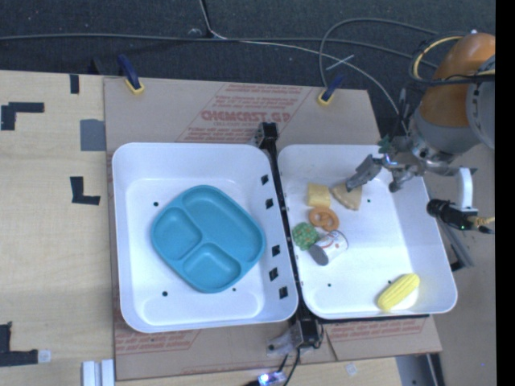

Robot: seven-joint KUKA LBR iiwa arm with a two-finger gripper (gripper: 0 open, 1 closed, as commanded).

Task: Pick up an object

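**Arm over the right bin, claw state unclear**

I am watching the arm (451, 87) reaching in from the right, its orange band sitting high at the frame's edge. The gripper (360, 179) is hanging over the far part of the right bin (418, 240), with its dark tip sitting just beside a tan wedge-shaped piece (348, 199). I cannot tell from this slant whether the claw is apart or together, and I am not seeing anything clearly held in it.

The objects are lying in the right bin. A pale yellow block (319, 195) is resting just left of the tan wedge. Below it an orange ring (323, 218) is touching a green leafy piece (304, 235), and a small grey and white item (326, 249) is lying against those two; I cannot make out what it is. A yellow corn cob (399, 291) is sitting well apart from the rest, near the bin's front right corner.

In the left bin (133, 167) a blue divided plate (208, 238) is lying flat, near the middle.
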